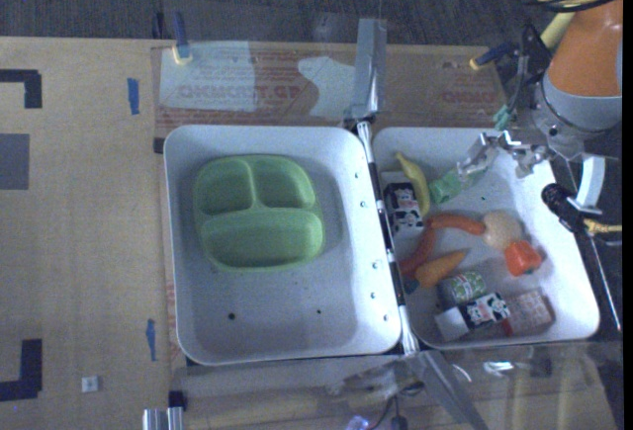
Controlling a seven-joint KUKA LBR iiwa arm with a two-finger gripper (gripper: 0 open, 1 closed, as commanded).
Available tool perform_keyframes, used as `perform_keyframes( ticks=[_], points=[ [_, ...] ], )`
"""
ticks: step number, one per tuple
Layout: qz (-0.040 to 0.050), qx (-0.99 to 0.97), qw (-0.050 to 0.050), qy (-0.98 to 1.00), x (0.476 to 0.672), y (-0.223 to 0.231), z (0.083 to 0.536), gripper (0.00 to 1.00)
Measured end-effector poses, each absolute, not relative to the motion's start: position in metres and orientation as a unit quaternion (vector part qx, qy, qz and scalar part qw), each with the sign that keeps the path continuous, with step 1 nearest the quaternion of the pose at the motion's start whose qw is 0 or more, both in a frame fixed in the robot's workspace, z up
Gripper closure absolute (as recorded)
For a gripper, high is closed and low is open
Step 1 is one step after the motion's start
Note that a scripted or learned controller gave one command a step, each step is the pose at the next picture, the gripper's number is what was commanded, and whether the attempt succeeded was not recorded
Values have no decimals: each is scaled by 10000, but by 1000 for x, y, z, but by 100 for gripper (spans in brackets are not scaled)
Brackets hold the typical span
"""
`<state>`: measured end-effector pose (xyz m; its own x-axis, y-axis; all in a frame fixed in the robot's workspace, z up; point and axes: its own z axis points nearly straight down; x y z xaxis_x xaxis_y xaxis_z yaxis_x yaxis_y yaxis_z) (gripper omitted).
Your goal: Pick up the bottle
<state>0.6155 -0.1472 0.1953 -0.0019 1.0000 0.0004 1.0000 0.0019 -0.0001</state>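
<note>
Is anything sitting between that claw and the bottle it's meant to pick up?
Nothing visible stands between them. The claw hangs over the upper part of the right bin, right at the light green bottle, which lies tilted beside the banana. The carrots, cartons and other toys lie lower in the bin, off that path.

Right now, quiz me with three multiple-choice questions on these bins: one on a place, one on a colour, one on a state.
1. Where is the green tray?
A. left bin
B. right bin
C. on the bench

2. What colour is the long fruit beside the divider in the right bin?
A. blue
B. yellow
C. black

3. How does the gripper stand?
A. resting on the tray
B. outside both bins
C. over the right bin's far side

Answers: 1 A, it lies in the left bin. 2 B, the banana is yellow. 3 C, it hangs above the far part of the right bin.
</note>
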Motion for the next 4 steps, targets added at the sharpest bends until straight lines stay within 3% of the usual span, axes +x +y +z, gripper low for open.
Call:
perform_keyframes(
  ticks=[1,2,4],
  points=[
    [-46,-6867,-81,-7269,668,-141,103,0],
    [-47,-6857,-93,-7278,669,-139,113,100],
    [-70,-6846,-144,-7287,672,-139,137,100]
  ],
)
